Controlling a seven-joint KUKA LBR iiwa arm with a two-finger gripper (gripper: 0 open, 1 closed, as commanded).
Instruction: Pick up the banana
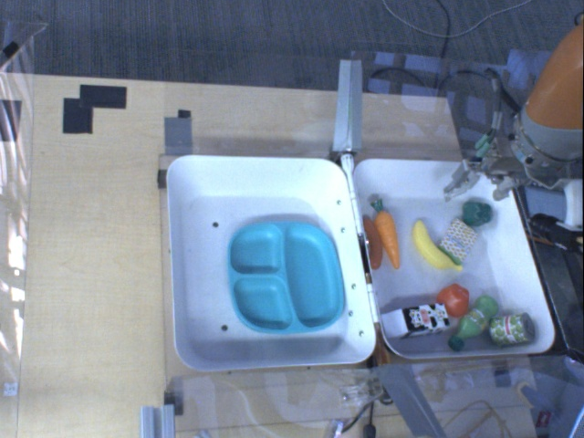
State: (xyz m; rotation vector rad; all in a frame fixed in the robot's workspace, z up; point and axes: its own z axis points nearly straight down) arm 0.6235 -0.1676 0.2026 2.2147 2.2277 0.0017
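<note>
Gripper (479, 182) hangs spread wide and bare over the right bin's (540, 313) far right corner. Nearest, along that bin's front wall, lie a carton (422, 319), tomato (453, 297), bottle (473, 318) and can (509, 329). Farther back, mid-bin, the banana (430, 246) lies touching a speckled block (459, 240), a carrot (387, 236) to its left.

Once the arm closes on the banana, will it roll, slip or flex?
The banana looks like smooth moulded plastic, so probably stiff, light and somewhat slippery. Its curve lies flat, so rolling seems unlikely. One end touches the patterned block, which may get nudged.
</note>
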